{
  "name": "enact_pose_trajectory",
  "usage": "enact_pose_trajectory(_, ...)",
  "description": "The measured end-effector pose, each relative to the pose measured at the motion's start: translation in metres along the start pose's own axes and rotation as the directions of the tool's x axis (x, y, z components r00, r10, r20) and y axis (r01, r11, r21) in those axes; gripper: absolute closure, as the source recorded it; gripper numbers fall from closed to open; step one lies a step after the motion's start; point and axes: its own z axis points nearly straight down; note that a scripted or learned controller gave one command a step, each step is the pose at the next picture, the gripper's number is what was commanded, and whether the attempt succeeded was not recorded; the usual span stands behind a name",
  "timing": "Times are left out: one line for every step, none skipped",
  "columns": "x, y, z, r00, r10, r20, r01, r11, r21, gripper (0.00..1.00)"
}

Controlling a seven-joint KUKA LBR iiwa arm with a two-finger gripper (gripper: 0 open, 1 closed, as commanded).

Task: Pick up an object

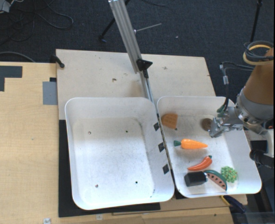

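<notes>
The right bin [249, 181] holds several small items: a brown wedge-shaped piece [170, 120] near its left wall, an orange carrot [193, 144] in the middle, a red-orange chili [200, 164], a black block [195, 178], a watermelon slice [216, 179] and a green broccoli [229, 173]. A small round brown object [206, 123] lies just left of my gripper [216, 129]. The gripper hangs low over the right part of this bin, under the grey and orange arm [258, 92], and its tips are too small and dark to read.
The left bin [77, 171] sits beside the right one, with a row of black clips [161, 146] along the shared wall. A slanted aluminium bar [128, 36] rises behind the bins. A pale board [105, 73] lies under them, and cables [256, 50] hang at the right.
</notes>
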Motion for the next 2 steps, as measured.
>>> enact_pose_trajectory(0.045, 0.015, -0.010, 1.000, -0.003, -0.003, 0.003, 1.000, 0.004, 1.00)
enact_pose_trajectory(0.096, 0.031, 0.002, 1.000, -0.003, -0.003, 0.003, 1.000, 0.006, 1.00)
